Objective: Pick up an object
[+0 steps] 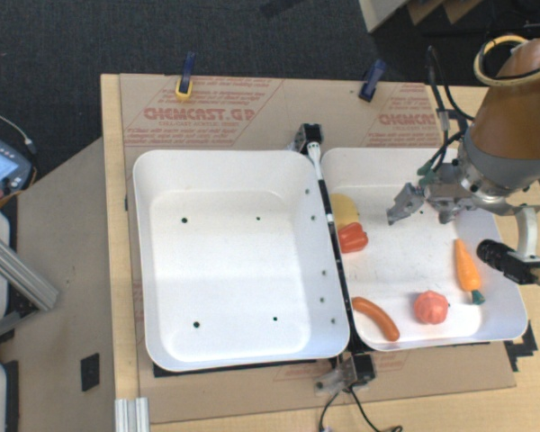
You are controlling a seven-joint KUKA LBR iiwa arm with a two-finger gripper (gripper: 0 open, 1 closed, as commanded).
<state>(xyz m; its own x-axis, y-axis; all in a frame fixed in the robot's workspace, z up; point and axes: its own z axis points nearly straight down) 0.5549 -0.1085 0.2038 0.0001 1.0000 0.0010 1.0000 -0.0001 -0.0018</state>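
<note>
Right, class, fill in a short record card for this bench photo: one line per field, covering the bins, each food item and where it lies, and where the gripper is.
left bin: white, shallow
right bin: white, holds the toy foods
yellow item: against the dividing wall
red item: just in front of the yellow one, touching it
sausage: front left corner of right bin
pink round fruit: near the front wall
carrot: right side, lying lengthwise
gripper: above the right bin's middle, nothing between its fingers
arm: reaches in from the right
</note>
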